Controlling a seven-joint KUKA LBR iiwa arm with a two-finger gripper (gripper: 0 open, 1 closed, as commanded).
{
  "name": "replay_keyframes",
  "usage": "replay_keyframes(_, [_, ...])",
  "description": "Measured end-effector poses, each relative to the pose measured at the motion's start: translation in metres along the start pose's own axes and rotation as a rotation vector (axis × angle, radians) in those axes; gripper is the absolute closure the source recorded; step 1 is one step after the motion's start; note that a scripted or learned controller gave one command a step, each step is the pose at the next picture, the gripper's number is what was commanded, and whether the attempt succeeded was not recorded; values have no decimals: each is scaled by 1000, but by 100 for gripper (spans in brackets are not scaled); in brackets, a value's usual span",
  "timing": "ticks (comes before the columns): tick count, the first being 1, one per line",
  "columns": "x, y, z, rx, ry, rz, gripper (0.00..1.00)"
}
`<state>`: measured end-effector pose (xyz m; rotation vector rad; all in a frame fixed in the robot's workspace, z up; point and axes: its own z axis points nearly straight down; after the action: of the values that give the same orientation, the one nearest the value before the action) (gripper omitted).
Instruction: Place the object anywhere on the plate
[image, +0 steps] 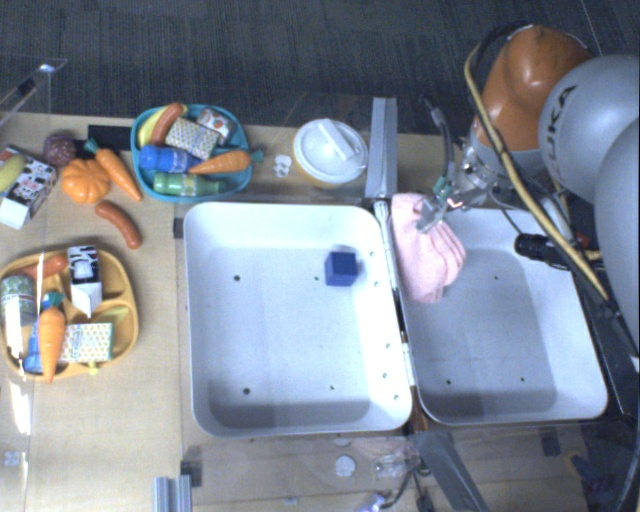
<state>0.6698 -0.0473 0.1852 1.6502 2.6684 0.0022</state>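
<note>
A pink cloth (428, 258) hangs bunched at the upper left of the right bin (520, 380), its edge against the divider between the bins. My gripper (432, 216) comes in from the right and its fingers pinch the top of the cloth, which droops below them. A small blue cube (342, 267) lies in the left bin (260, 370), toward its upper right. A white round plate-like dish (330, 150) sits on the bench just behind the left bin.
A blue bowl (190, 187) of toy food stands at the back left. A yellow tray (122, 300) holding toy food is at the far left. Loose toy vegetables (100, 180) lie between them. A grey post (379, 150) rises behind the bins' divider.
</note>
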Motion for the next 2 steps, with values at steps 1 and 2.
replay_keyframes(1, [1,2,-40,-2,0,-9,100])
replay_keyframes(2, [56,14,-50,-1,1,-414,100])
